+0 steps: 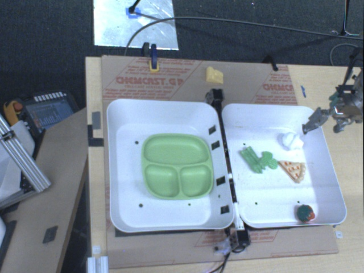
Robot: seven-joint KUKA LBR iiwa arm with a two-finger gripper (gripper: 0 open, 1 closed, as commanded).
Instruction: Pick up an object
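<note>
The gripper (325, 120) hangs at the right bin's (267, 219) far right edge, its two fingers spread apart with nothing between them. One fingertip (307, 128) points down just beside a small white lump (292, 141). Nearer the middle of that bin lie a green toy (257, 159) and a pizza slice (293, 170), close together. A small red and green ball (305, 212) sits in the near corner. The left bin (122, 215) holds a green divided plate (176, 166).

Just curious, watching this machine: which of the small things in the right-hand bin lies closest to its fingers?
The small white lump, near the right bin's far right side. The green toy, pizza slice and red-green ball lie farther from the gripper.
</note>
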